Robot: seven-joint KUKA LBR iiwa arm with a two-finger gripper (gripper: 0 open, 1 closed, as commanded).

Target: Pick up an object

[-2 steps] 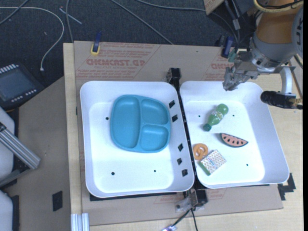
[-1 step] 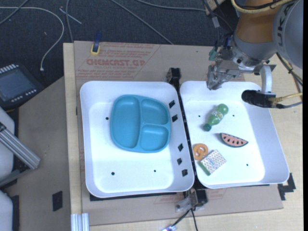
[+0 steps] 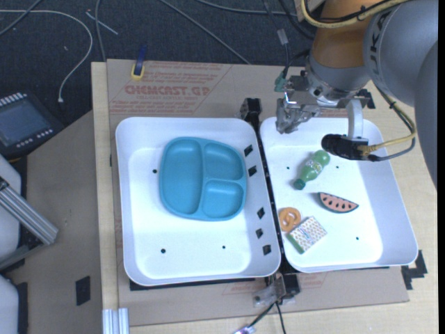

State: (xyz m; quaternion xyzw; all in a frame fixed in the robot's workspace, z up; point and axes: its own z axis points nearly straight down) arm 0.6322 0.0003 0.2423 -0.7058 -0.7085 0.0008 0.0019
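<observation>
- The pincer [image 3: 288,120] hangs over the far left corner of the right bin [image 3: 389,249], close to the divide between the two bins. It sits low there, though whether it touches the bin floor cannot be judged from this slant.
- Whether it is spread or pressed together I cannot tell; the metal tip is small and partly blurred, and nothing is visibly caught in it.
- The candidates for picking all lie in the right bin: a green bottle [image 3: 311,169] tilted near the bin's middle, a watermelon slice [image 3: 338,202] a little nearer the front and toward the right side, a pretzel [image 3: 289,218] by the left wall, and a small checked packet [image 3: 308,233] just beside the pretzel toward the front edge.
- The left bin [image 3: 135,249] holds a blue divided plate [image 3: 204,179], lying flat in its middle.
- In my judgement the step in hand is the approach or search: the arm is over the bin with the objects, but the pincer stands well apart from every one of them.
- The next move would call for travelling toward the front of the bin, centring over one item (the bottle is nearest), then aligning across its narrow body before descending.
- The pretzel and packet lie close to the wall, which could crowd a grasp.
</observation>
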